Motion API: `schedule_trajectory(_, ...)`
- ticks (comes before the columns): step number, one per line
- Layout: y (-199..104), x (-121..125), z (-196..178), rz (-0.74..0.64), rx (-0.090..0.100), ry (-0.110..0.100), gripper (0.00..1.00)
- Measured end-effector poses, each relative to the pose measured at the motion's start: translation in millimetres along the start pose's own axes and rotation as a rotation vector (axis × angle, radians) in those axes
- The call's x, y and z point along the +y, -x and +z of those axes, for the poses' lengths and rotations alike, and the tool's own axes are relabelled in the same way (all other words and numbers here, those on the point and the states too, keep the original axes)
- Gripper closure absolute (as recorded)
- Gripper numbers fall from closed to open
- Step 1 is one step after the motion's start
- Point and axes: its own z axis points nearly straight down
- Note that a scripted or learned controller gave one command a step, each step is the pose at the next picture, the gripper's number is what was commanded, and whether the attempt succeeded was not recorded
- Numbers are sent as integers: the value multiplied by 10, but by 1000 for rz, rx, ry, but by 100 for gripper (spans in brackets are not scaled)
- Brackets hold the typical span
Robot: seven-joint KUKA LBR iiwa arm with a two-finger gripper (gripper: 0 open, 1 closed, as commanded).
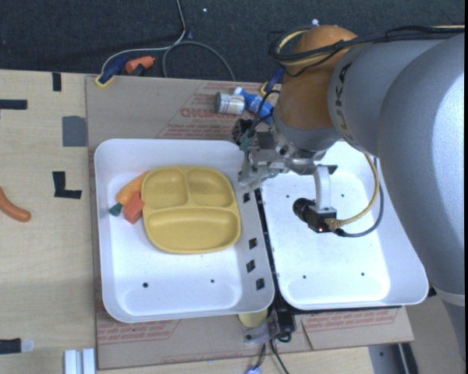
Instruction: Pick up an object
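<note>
Yellow divided plate [191, 209] lies in your left bin [109, 271], an orange toy carrot [129, 201] tucked against its left edge. At the bins' shared rim hangs the gripper [259, 164]; how it stands you cannot tell, and the right bin [351, 287] lies beyond it.

Two shallow white bins sit side by side on the bench. The left bin [109, 271] holds a yellow divided plastic plate [191, 209] with an orange toy carrot [129, 199] touching its left edge. Well left of that bin, an orange toy sausage [10, 203] lies on the bench. The right bin [390, 287] lies under the grey arm [405, 107].
</note>
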Motion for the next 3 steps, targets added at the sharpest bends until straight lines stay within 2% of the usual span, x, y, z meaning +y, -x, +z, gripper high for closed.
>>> schedule_trajectory(1,-189,31,203,7,-4,-4,100)
schedule_trajectory(2,599,-55,118,17,-8,-2,100)
schedule_trajectory(3,164,-6,-44,6,-2,-1,100)
